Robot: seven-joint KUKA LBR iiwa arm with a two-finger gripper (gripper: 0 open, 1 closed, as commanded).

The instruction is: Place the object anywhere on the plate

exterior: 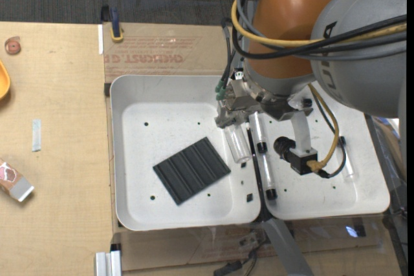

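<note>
A dark grey ridged plate (192, 170) lies flat and turned at an angle in the middle of the left bin (129, 139). My gripper (250, 152) hangs over the divide between the two bins, just right of the plate's upper right corner. Its two clear fingers (238, 143) point down and stand a little apart, and I see nothing between them. The arm's orange band and grey body cover much of the right bin (323, 198), so whatever lies under them is hidden.
A black connector on a yellow cable (296, 156) hangs from the wrist over the right bin. On the wooden bench to the left lie a small white strip (36, 136), a wrapped packet (14, 181) and an orange object (2, 84). Cardboard (162, 52) sits behind the bins.
</note>
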